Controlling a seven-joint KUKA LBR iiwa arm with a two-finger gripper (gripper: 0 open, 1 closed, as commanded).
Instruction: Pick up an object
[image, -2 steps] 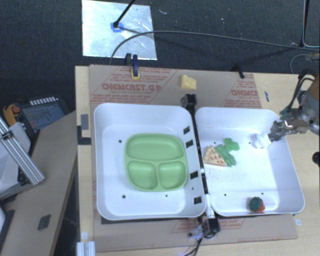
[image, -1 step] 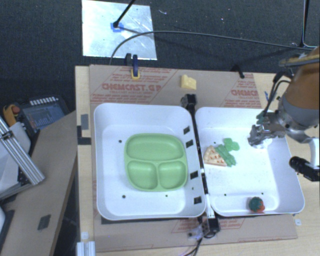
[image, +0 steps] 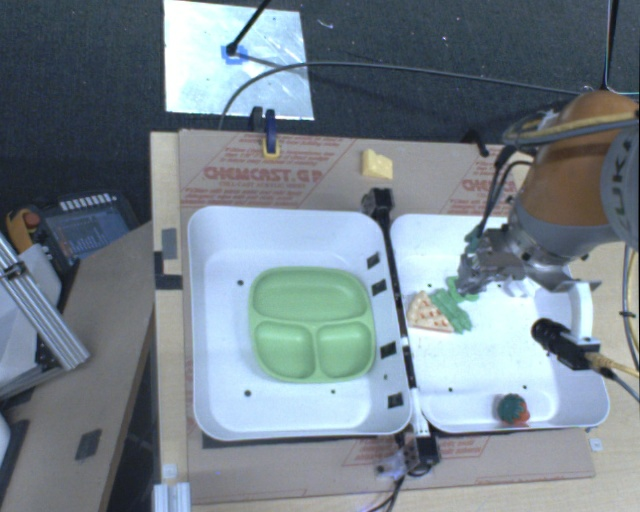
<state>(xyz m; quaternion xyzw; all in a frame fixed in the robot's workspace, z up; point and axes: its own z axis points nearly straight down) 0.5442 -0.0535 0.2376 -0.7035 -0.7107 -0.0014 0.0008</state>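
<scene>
Green toy vegetable (image: 458, 307), elongated, lies in the right bin (image: 570, 395), left-centre of its floor, long axis running from upper left down to lower right. Its lower end rests against or partly over a tan waffle-patterned wedge (image: 428, 312), a pizza-slice sort of toy, which sits just to its left near the divider between bins. Gripper (image: 478, 276) is low over the upper end of the green piece, tips close to or touching it; contact cannot be confirmed at this slant. Whether the jaws are spread or closed cannot be told: the tips blur into the dark wrist hardware. Key relation: the green piece extends down and to the left from the gripper, so the jaws sit at one end of it, not its middle, and a closure here would probably catch only the tip. Judgement: grasp attempt in progress, nothing lifted yet. Arm (image: 575, 190), grey with orange band, reaches in from the right. Elsewhere in the right bin: small round green-and-red ball (image: 513, 407) near the front edge, well apart. Left bin (image: 215, 300) holds a light green divided plate (image: 311, 325), three compartments.
</scene>
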